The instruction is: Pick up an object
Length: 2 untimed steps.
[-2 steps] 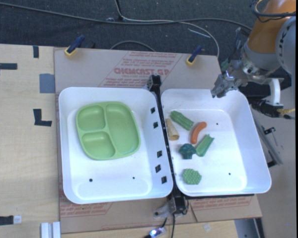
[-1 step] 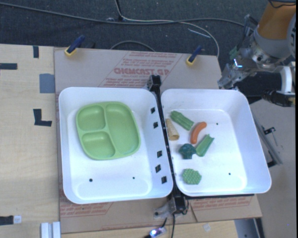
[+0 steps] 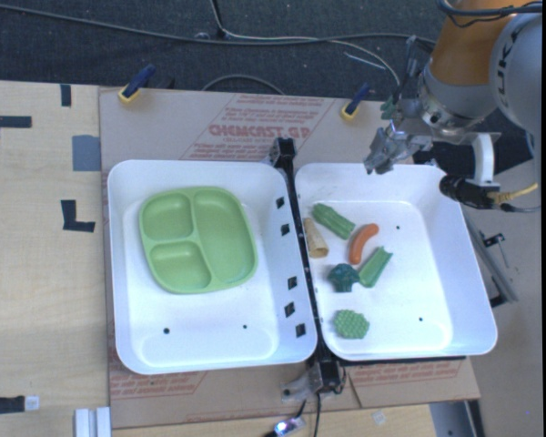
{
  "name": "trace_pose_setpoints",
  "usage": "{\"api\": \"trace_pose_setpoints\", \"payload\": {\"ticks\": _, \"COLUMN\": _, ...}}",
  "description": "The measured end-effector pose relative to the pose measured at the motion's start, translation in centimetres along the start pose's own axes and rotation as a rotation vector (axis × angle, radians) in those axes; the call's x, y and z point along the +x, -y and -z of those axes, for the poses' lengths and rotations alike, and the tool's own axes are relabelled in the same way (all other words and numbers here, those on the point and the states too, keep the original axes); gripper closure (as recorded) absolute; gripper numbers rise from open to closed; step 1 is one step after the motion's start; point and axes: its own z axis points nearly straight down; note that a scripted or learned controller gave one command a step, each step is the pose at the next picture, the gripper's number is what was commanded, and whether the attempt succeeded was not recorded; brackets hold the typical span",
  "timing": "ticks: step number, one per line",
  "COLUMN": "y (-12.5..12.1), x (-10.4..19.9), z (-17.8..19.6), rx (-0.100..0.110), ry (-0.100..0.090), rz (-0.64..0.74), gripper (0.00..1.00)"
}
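The grey arm (image 3: 528, 53) wears an orange band, with thin cables beside its dark metal hand (image 3: 379, 159).

A: Where is there room in the right bin (image 3: 455, 321)?
B: From three to six o'clock, bare floor. The toy foods (image 3: 350, 258) crowd its nine o'clock side.
A: The left bin (image 3: 127, 317)?
B: The green tray (image 3: 197, 239) blocks its centre.

- both white bins (image 3: 136, 335) look like smooth plastic, kinda glossy
- the green divided plate (image 3: 198, 240) is plastic too, soft sheen on it
- little toy foods in the right bin, like the orange sausage (image 3: 363, 241) and the broccoli (image 3: 343, 278), look like matt plastic or rubber
- brown cardboard sheet (image 3: 246, 126) under the bins, dull paper with red print
- bench top (image 3: 27, 271) reads as pale wood, matt
- arm's orange band (image 3: 469, 48) is shiny
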Motion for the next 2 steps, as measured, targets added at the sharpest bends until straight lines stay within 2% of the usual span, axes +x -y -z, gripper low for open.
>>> {"api": "trace_pose_setpoints", "payload": {"ticks": 2, "y": 2.3, "x": 10.4, "z": -3.0, "rx": 0.001, "ry": 0.0, "rz": 0.0, "gripper": 1.0}}
